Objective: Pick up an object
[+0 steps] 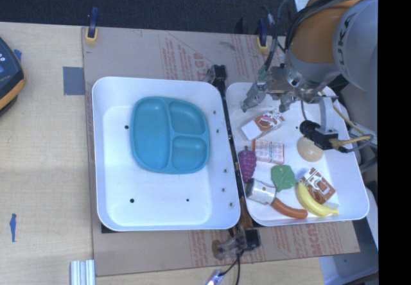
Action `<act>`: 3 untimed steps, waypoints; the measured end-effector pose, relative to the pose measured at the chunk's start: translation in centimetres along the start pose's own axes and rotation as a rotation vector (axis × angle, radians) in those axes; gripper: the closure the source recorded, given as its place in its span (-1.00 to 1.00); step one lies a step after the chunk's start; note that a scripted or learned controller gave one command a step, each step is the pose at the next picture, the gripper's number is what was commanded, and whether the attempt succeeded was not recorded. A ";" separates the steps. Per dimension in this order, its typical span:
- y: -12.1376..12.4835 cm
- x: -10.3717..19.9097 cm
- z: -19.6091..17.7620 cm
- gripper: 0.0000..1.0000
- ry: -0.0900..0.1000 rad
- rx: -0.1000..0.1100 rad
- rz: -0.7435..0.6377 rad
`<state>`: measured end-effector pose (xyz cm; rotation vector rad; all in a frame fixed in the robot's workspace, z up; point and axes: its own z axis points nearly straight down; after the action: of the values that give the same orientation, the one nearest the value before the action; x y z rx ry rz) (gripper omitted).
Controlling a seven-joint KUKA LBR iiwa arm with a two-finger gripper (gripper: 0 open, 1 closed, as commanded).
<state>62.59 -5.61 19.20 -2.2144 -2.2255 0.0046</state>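
1. Two white bins sit side by side; the claw hangs over the far end of the right bin, fingers spread, nothing between them.
2. Just below the claw lies a small snack packet.
3. Farther below: purple grapes, a banana.
4. Far left of the claw, a blue divided plate rests in the left bin.

Left bin wide open around the blue plate, bare floor on every side. Right bin crowded: banana, sausage, grapes, packets pack its near half, little room between.
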 end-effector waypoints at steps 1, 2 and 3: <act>0.6 -4.2 7.9 -1.00 -0.003 -0.014 -0.001; 3.6 -4.3 8.8 -1.00 -0.009 -0.020 0.002; 3.9 -4.5 7.3 1.00 -0.013 -0.030 0.001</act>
<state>66.45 -10.09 11.88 -2.2370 -2.2466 -0.0146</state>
